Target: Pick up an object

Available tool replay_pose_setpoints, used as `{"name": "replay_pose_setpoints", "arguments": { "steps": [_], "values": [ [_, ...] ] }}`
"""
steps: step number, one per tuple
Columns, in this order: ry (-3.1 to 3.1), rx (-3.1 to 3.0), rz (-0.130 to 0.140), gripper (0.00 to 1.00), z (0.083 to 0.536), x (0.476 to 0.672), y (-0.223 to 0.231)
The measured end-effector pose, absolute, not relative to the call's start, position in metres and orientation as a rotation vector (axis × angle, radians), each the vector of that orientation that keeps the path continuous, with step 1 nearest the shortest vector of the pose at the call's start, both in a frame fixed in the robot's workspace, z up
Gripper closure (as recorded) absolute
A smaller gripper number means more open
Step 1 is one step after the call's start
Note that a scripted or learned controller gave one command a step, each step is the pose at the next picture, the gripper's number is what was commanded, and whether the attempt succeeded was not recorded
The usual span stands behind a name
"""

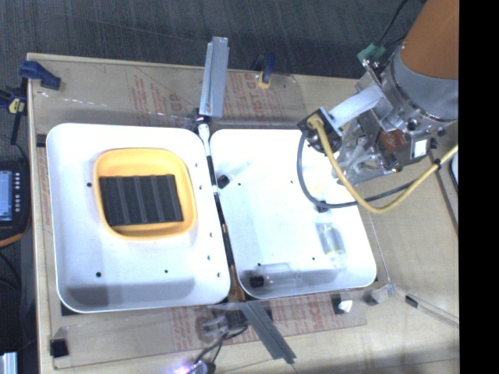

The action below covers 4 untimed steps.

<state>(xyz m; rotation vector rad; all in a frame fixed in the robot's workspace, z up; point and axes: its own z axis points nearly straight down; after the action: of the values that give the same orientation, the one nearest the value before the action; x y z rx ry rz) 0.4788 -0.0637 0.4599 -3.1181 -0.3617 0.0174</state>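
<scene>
A yellow sponge-like block with a dark ribbed top point(143, 191) lies flat in the left bin point(78, 279). In the right bin point(265, 209), a small clear bottle point(332, 240) lies near the right wall. A clear tube with a dark end point(273, 273) rests along the front wall. A small black piece point(223, 181) sits by the divider between the bins. My gripper point(356, 156) hangs over the right bin's far right corner, above and behind the clear bottle. Nothing shows in its grasp.
Yellow and black cables point(343, 197) loop from the wrist over the right bin's right side. A metal bar point(213, 76) stands behind the bins. Another bar point(265, 335) lies in front. A black device point(12, 197) sits at the left edge.
</scene>
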Motion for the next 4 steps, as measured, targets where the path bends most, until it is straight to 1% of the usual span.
{"name": "replay_pose_setpoints", "arguments": {
  "steps": [1, 2, 3, 4],
  "values": [
    [-0.377, -3.116, 0.020, 1.00, 0.469, 0.480, -0.062],
    [-0.328, -3.124, 0.011, 1.00, 0.312, 0.506, 0.003],
    [-0.326, -3.125, 0.001, 1.00, 0.426, 0.537, -0.034],
    [-0.324, -3.125, 0.005, 1.00, 0.395, 0.563, 0.013]
  ]
}}
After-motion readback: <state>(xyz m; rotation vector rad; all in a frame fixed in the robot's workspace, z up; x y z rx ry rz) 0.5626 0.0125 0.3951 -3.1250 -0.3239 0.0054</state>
